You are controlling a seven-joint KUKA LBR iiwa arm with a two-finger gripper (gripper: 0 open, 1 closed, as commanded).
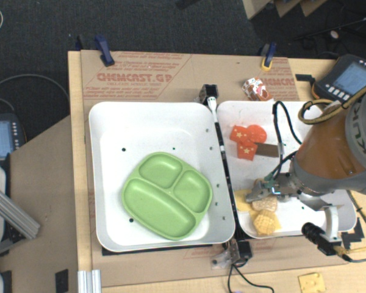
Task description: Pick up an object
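A green divided plate (166, 195) is lying in the left bin (110, 127), toward its near edge, untouched. In the right bin (244, 110) an orange-red toy block (247, 140) is sitting near the far edge, and I am hanging my gripper (261, 191) low over the near left corner, just above two pale yellow waffle-like pieces (265, 215). I cannot tell how the gripper is set, and nothing is visibly lifted, so I am judging the pick as not yet done: closing on a piece and raising it are remaining.
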